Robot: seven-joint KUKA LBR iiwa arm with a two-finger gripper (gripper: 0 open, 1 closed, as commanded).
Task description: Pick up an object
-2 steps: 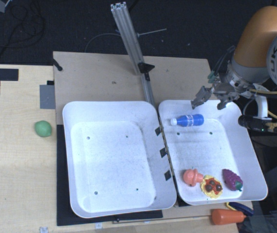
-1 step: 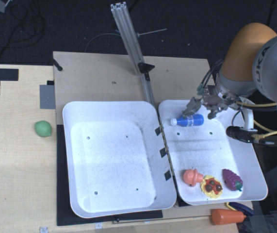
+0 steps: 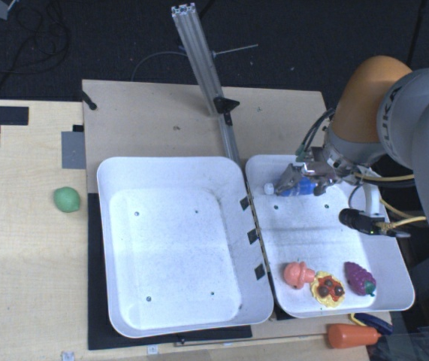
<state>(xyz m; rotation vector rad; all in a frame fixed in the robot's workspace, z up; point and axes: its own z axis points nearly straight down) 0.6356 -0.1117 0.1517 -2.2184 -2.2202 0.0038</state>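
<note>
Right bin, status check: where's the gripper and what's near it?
Gripper low at right bin's far end, over a blue object; grasp not confirmed. Pink toy, yellow toy, purple grapes lie loose along near edge. Nothing blocking.

Looking down on a pale plywood bench top sitting over a black carpeted floor, with loose black cables snaking across the top left and a thin grey wire near the middle. Off to the left, a lighter wood-grain surface with black cutouts and a grey square patch, plus a slanted aluminium extrusion post clamped with a black bracket at the bench's back edge. Lit pretty evenly from above, soft shadows only, black mat peeking out at the front.
</note>
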